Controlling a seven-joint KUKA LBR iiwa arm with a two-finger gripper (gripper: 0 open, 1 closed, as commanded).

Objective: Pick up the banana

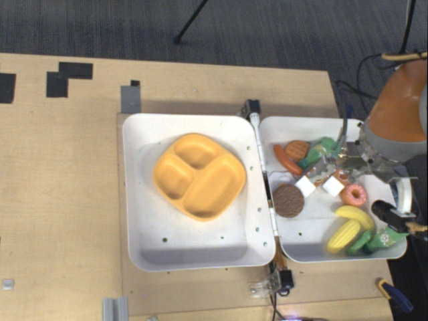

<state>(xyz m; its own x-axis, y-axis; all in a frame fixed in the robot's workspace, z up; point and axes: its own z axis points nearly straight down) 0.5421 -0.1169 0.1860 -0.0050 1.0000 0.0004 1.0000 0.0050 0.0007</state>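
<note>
The claw [326,172] hangs low over the right bin [294,246], among toys near a green piece [319,150] and white cubes [333,185]; whether it is spread or pressed together cannot be told. The banana [354,215] lies apart from it, beside a doughnut [353,194] and corn [344,235]. A yellow plate [199,175] sits in the left bin [144,246]

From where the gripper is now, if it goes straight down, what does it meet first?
Probably the white cube under the gripper, beside the donut, not the banana, which lies nearer the bin's front. Depth is hard to judge from this slanted view.
</note>
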